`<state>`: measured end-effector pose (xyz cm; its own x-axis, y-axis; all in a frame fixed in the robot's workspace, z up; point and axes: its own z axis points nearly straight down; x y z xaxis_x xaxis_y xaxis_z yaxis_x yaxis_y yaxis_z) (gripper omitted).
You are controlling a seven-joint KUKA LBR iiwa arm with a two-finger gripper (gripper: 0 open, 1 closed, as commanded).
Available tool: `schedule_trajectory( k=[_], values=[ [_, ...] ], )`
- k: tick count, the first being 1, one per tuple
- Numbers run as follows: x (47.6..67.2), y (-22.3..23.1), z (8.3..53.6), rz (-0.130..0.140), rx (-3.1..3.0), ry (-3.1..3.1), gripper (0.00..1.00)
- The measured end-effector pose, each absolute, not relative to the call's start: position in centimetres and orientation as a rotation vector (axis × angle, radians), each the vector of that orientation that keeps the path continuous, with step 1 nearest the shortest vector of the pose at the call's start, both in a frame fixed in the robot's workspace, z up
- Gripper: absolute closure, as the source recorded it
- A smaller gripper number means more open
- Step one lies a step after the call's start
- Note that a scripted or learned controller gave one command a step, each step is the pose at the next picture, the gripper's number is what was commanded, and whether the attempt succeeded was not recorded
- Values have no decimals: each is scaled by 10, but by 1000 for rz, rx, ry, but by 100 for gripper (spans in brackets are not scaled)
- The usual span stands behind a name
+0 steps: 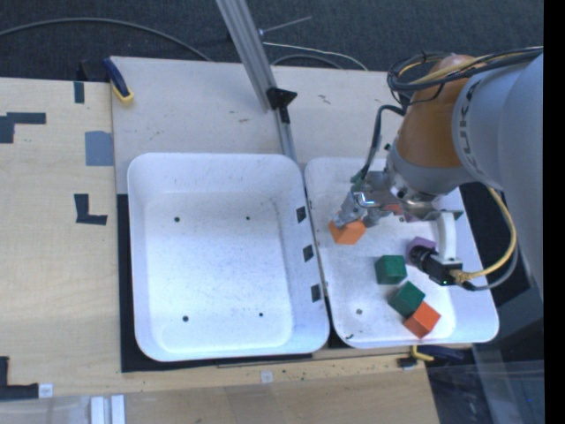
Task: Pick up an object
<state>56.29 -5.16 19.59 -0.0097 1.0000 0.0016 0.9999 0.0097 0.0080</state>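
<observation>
In the right bin [353, 325] an orange block [348, 231] lies near the left wall, directly under my gripper [354, 214]. The metal fingers reach down to the block's top edge, and whether they close on it is hidden by the wrist. Further toward the front lie a green cube [390, 269], a second darker green block [408, 299] and another orange block [423, 320]. A small purple piece [424, 244] peeks out beside the arm's black fitting.
The left bin [221, 254] sits beside the right one, sharing a raised divider. A slanted aluminium post [252, 51] stands behind the bins. A yellow-and-blue clamp [119, 82] lies at the bench's back left. Cables loop around the arm's wrist on the right.
</observation>
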Motion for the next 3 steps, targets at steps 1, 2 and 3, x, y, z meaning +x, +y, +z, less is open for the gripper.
schedule_trajectory(
  k=[1, 2, 3],
  values=[
    [608, 1, 194, -12, 2207, 2202, 100],
    [599, 41, 249, 5, 2215, 2226, 100],
    [582, 28, 200, -6, 2223, 2223, 100]
  ],
)
